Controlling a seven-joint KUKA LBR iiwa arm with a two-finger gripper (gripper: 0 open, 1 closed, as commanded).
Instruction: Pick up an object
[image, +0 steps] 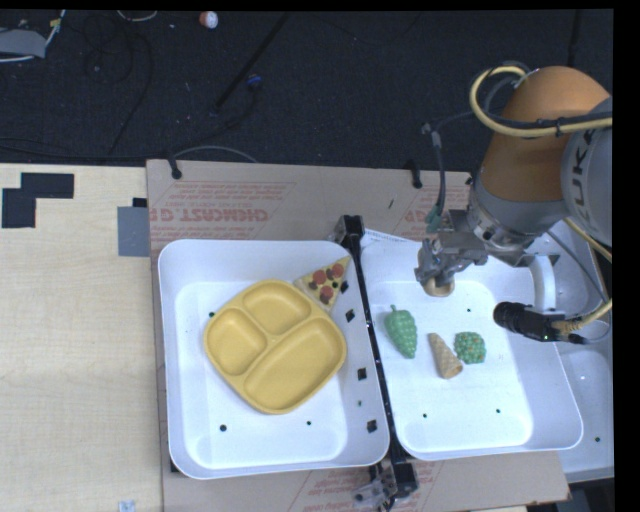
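Gripper (438, 272) hovers low in the right bin (500, 425), a small tan object (437, 288) between its fingers. You should lift straight up next, I think.

Arm (545, 140) cut off by right edge of view. Gripper (437, 284) covers top of small tan object (437, 289) near right bin's (560, 425) far edge; object's kind unclear. Pizza slice (328, 281) partly tucked behind yellow tray's (275, 345) far rim.

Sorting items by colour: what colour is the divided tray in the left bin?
Yellow: the divided tray shows plainly in the camera view.
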